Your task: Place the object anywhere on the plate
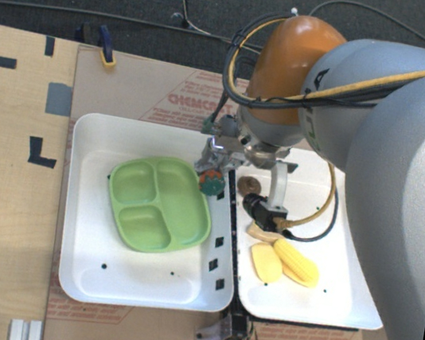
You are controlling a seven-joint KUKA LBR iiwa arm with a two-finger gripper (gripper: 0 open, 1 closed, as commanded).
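Carry step, by the look of it: jaws (213, 175) pinching a small orange-and-green toy (211, 182) at frame centre, over the green plate (160, 205)'s right rim. Next: nudge left, release.

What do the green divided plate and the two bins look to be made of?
The green plate looks like moulded plastic with a matte finish: uniform colour, soft rounded compartment ridges, little glare. The left bin and right bin look like thin white plastic, smooth and slightly glossy, with rounded corners.
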